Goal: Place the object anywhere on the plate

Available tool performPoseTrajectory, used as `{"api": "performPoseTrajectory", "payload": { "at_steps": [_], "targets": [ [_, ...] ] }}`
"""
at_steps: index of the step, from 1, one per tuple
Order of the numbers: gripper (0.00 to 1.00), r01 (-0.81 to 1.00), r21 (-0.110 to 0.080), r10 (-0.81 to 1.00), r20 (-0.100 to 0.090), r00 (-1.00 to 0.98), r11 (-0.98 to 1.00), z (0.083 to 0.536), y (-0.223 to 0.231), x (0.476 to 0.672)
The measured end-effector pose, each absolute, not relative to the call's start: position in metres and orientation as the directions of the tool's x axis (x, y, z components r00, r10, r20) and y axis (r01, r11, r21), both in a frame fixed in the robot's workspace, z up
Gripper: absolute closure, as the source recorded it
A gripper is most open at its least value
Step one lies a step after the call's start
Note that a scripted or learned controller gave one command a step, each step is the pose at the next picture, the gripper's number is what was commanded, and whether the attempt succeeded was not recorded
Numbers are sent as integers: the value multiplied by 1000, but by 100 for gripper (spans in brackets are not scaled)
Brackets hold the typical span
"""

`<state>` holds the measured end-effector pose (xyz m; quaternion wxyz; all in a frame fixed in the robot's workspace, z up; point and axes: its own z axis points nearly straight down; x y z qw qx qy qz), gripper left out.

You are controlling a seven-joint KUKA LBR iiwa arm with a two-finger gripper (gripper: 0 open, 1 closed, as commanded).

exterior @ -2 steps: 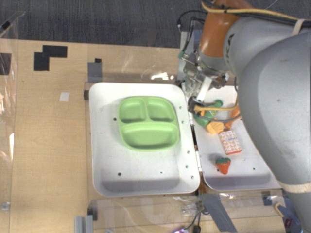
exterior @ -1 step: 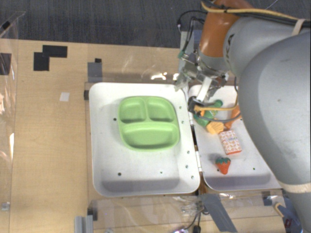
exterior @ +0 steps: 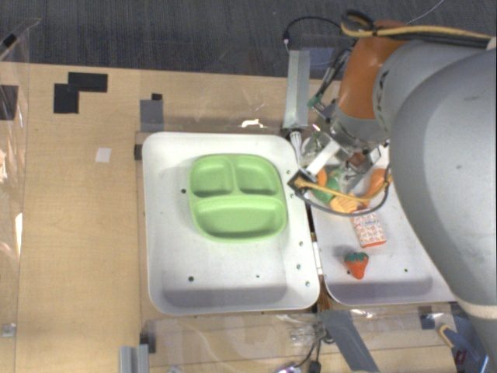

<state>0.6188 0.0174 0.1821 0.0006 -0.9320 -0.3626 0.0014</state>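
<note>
Centrally in one white bin (exterior: 167, 239), a lime-green three-compartment plate (exterior: 237, 214).

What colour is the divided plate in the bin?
The plate is light green, clearest in the camera view.

Robot lab — wooden bench (exterior: 78, 208), two white bins (exterior: 163, 286) — clear guard panels.
</note>
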Motion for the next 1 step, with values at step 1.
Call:
{"api": "performPoseTrajectory", "payload": {
  "at_steps": [1],
  "targets": [
    [100, 683, -4, 683, -4, 730, -731, 190, 19, 620]
  ]
}}
